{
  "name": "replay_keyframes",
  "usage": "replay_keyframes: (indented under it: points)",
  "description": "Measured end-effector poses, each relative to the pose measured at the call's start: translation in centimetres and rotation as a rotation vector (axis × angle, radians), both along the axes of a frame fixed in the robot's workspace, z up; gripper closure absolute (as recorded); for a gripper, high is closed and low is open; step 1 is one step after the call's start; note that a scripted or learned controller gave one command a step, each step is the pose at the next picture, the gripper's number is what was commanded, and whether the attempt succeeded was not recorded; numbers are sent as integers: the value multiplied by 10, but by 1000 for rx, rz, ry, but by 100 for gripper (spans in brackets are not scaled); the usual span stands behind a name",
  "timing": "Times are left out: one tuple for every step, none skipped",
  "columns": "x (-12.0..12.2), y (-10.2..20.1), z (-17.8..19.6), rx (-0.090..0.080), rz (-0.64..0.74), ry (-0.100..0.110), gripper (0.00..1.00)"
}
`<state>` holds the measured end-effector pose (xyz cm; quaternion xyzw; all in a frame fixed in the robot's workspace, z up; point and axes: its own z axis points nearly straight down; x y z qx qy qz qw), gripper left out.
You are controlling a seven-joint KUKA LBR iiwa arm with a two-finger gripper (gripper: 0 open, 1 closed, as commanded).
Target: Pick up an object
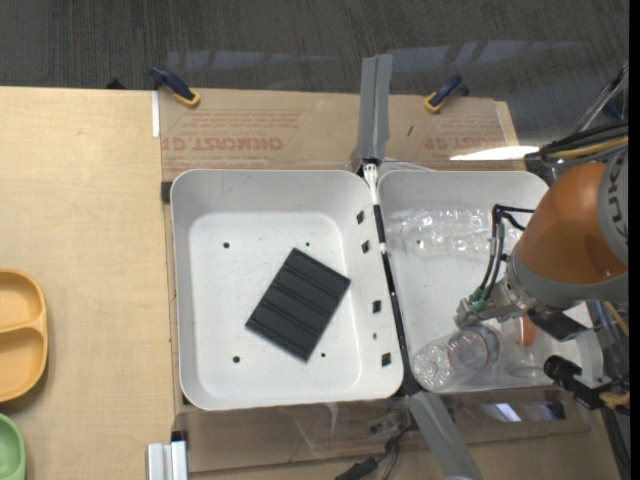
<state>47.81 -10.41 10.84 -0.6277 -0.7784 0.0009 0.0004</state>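
Centre gripper (487, 313), finger state untellable from here, over the clear plastic bottle (455, 356) in right bin (400, 193) before closing.

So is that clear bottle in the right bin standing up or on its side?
On its side. The clear bottle lies flat along the right bin's near wall, below the pincer.

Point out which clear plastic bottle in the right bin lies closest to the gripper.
The bottle at the bin's front edge, right under the gripper. The other clear bottle lies apart, near the back wall.
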Motion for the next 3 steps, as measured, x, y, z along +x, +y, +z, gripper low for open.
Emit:
replay_keyframes:
  points:
    - [0,0,0,0,1,0,0]
    - [-1,-8,-18,1,28,2,0]
    - [-1,-8,-9,1,26,1,100]
